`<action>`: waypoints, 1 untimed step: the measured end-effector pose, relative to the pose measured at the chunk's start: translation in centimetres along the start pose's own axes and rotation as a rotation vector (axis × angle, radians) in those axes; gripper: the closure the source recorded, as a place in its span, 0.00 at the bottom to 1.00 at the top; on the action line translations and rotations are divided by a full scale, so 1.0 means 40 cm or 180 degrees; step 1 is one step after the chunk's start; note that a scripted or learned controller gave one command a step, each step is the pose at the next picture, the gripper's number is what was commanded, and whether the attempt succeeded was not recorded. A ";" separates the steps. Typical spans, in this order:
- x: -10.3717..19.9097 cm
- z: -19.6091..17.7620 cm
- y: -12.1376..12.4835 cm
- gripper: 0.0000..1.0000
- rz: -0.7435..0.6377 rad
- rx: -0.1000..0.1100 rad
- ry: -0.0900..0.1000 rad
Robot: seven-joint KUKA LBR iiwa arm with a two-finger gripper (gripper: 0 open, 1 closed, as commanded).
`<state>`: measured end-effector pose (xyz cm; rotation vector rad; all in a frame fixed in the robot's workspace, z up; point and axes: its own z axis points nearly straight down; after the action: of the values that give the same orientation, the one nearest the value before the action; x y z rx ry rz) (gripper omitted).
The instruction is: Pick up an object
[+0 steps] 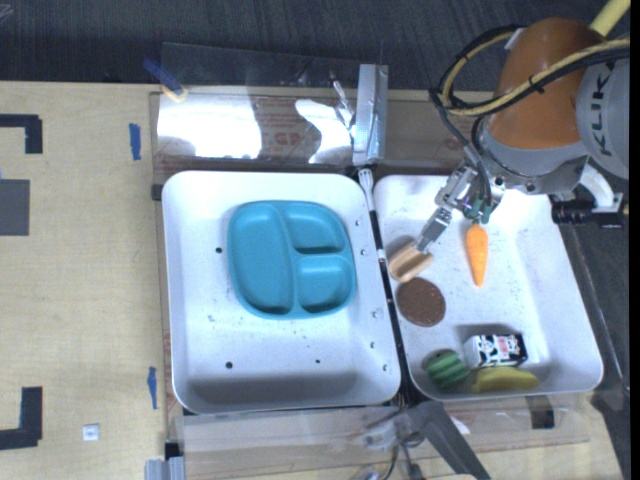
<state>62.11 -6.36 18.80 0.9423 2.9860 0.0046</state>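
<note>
Camera view from above the bench, showing 2 shallow white bins side by side. My arm [545,78], grey with an orange band above the wrist, enters from the right and hangs over the upper part of the right bin [570,308]. My gripper [452,213] points down and to the left, toward the bin's upper left quarter; 1 finger [436,226] shows as a pale slanted bar whose tip ends just above a small tan block [408,261], near it or touching it, which I cannot tell. Whether my fingers are open or closed cannot be read from this angle, and nothing is visibly between them. The right bin holds 6 things: the tan block by its left wall; a brown disc [421,301] just below the block; an orange carrot [478,251] lying upright in the frame, just right of my gripper; a small black-and-white carton [497,348] near the lower edge; a green rounded item [447,367] to the carton's left; and a yellow banana [505,378] beneath the carton. The left bin [200,348] holds 1 blue divided plate [292,258], resting near its centre, well apart from my gripper.
</note>
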 end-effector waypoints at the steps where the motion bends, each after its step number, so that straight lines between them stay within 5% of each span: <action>1: -0.125 0.014 -0.076 0.00 0.0865 0.0013 0.0010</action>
<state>64.46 -11.71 18.29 1.3400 2.8350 0.0022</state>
